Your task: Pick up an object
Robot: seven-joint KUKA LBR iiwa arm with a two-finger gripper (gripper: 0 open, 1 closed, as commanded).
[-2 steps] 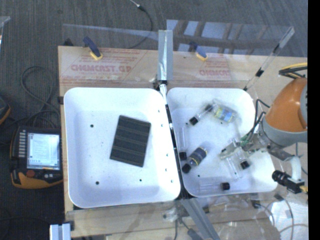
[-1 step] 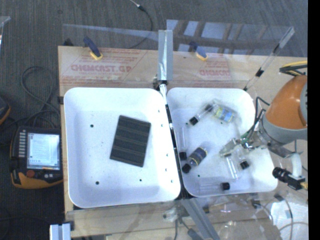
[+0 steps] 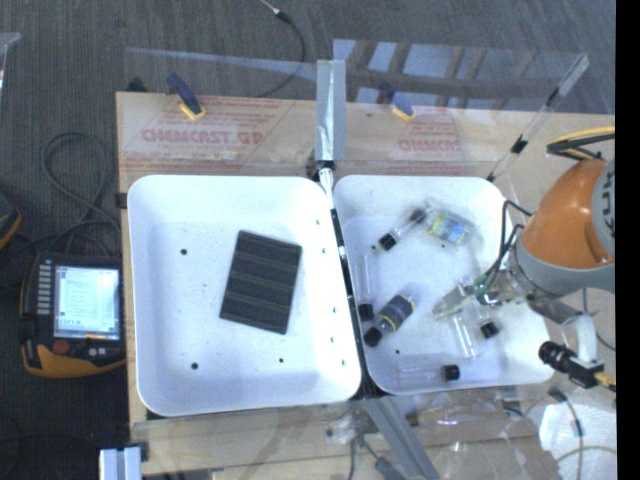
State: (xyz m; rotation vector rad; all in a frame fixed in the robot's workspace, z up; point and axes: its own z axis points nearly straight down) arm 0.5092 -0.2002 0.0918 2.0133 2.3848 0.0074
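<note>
Over in the right bin [image 3: 380, 193] the tool [image 3: 478, 293] sits low among clear vials with black caps; can't tell how it's set or whether it has anything. One capped vial [image 3: 392, 313] lies near the divider, another [image 3: 443, 226] up top. Left bin [image 3: 150, 268] has a ribbed black slab [image 3: 261, 281]. "CHEMCAST GP" is printed on the surface [image 3: 210, 133].

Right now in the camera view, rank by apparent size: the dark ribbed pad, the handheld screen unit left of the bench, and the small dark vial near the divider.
1. dark ribbed pad in the left bin
2. handheld screen unit, close in size to the pad, so unsure
3. small dark vial in the right bin, clearly smallest
</note>
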